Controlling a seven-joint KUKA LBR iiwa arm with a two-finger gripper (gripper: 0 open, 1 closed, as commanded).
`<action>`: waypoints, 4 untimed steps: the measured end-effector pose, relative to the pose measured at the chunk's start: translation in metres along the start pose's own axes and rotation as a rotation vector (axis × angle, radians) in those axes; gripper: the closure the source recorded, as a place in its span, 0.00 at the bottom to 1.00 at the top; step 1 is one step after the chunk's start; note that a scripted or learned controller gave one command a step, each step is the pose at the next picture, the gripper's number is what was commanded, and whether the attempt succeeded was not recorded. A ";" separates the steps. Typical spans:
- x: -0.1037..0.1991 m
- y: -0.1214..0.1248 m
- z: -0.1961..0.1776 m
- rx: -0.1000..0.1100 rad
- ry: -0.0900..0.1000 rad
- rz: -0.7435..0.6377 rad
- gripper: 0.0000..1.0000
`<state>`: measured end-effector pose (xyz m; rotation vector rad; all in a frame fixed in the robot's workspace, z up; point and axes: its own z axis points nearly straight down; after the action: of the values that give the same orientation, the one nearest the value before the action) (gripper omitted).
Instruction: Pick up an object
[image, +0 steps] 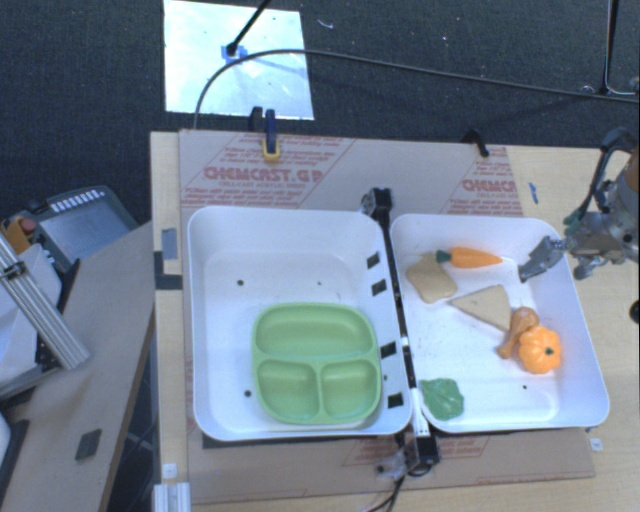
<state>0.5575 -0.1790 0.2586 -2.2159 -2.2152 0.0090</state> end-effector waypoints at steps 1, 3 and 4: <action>0.001 0.002 -0.007 -0.011 -0.002 -0.003 0.00; 0.012 0.015 0.102 -0.009 -0.001 -0.004 0.00; 0.016 0.020 0.163 -0.008 -0.001 -0.004 0.00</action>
<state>0.5756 -0.1623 0.0953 -2.2164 -2.2237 0.0016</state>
